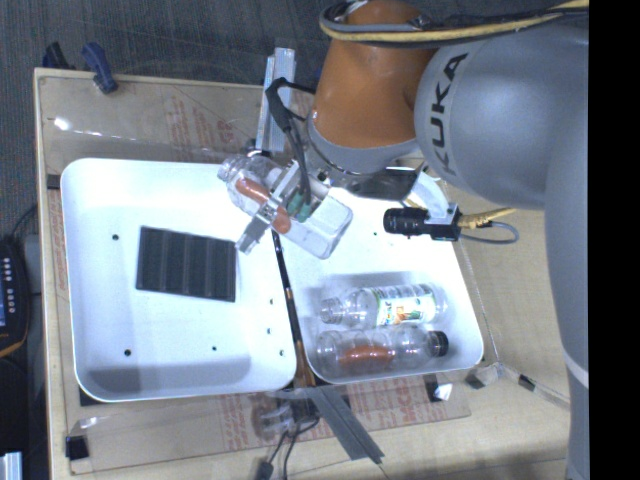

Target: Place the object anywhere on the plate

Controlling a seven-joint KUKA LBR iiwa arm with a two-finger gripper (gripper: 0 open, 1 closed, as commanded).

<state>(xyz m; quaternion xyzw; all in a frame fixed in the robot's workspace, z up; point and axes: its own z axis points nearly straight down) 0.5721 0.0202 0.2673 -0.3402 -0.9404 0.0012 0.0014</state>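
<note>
The plate (187, 264) is a dark ribbed rectangle lying flat in the left bin (90, 198). A clear plastic bottle (320, 230) with a reddish band hangs tilted over the wall between the two bins, up and to the right of the plate. My gripper (272, 208) is shut on this bottle, its fingers crossing the bottle's middle. The bottle's neck end points toward the left bin; its base end hangs over the right bin.
Two more clear bottles lie side by side in the right bin (470, 353): one with a white and green label (385, 306), one with reddish contents and a black cap (380, 348). The arm's orange band and grey body cover the upper right.
</note>
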